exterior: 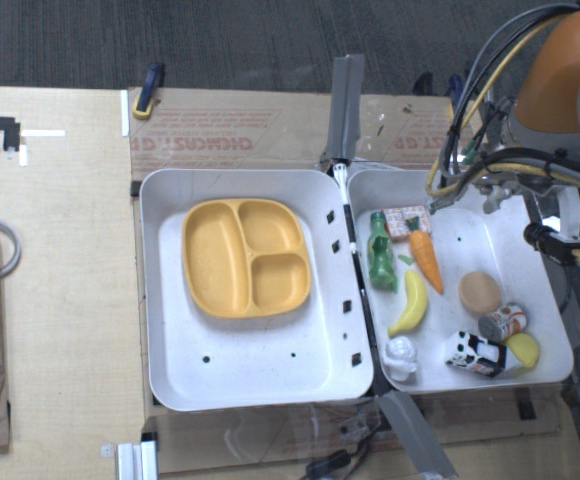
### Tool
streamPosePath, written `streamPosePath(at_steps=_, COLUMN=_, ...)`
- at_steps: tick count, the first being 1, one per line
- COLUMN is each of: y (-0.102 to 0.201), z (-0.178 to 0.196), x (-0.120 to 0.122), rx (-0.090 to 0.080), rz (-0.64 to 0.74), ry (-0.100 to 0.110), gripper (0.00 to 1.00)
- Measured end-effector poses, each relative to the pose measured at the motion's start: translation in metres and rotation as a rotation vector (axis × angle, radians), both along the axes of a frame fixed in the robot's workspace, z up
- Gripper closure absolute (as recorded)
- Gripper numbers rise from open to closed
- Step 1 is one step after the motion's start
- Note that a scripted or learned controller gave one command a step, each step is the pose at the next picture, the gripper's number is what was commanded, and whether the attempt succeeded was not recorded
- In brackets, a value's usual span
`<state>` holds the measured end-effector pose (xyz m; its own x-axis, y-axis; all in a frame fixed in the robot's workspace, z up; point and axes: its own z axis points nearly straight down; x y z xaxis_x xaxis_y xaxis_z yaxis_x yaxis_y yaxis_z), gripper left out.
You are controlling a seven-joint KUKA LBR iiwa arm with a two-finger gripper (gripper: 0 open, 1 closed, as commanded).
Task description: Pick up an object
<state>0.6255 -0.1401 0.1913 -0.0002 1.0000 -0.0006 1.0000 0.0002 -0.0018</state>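
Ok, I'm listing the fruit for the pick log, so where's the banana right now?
The banana lies in the right bin, near its left side, just below the carrot and the green bottle, with the small white object below it.

Mirrored red lettering on the cardboard (232, 136) is not readable.

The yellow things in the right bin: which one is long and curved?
The banana, lying beside the carrot. The other yellow thing, the lemon, is small and round, near the bin's corner.
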Motion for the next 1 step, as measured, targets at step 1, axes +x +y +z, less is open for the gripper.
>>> streamPosePath(at_steps=1, y=-0.0164, z=-0.0797, x=-0.0003, rx=-0.003, rz=0.065, ry=-0.021, gripper=0.00)
